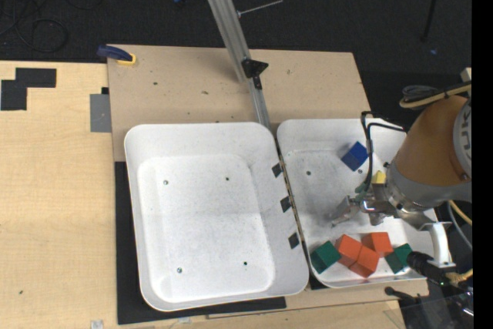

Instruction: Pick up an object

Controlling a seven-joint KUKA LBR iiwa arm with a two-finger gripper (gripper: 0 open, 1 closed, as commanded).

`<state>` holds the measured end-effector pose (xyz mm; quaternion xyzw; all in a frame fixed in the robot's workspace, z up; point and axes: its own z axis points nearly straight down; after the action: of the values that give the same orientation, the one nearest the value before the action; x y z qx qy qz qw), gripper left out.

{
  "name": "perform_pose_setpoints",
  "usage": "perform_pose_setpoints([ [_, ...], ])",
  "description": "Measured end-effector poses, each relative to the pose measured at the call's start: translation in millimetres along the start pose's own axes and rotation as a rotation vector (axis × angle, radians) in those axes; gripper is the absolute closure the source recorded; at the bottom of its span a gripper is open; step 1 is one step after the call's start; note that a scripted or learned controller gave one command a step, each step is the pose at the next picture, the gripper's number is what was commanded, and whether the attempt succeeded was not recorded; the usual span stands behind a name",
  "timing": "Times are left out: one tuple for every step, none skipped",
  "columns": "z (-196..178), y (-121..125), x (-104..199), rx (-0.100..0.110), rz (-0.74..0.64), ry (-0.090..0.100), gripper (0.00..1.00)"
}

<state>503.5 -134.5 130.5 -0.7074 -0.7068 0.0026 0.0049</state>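
Observation:
In the right bin, a blue block lies near the back wall. Along the front wall sit a green block, three orange blocks packed together, and a second green block. My gripper hangs low over the middle of this bin, between the blue block and the orange cluster, just behind the orange ones. The arm's orange band and wrist hide the bin's right side. No block is seen in the gripper.
The left bin lies beside the right one, with black clips along the shared wall. A slanted aluminium rail rises behind the bins. Cables hang at the bench's right edge.

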Motion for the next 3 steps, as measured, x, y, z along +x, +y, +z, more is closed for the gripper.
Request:
perform_pose_setpoints([
  [39, 1, 0, -0.009, 0.000, -0.001, 0.00],
  [28, 0, -1, -0.008, 0.008, 0.000, 1.00],
  [-21, 11, -1, -0.013, -0.002, -0.003, 1.00],
])
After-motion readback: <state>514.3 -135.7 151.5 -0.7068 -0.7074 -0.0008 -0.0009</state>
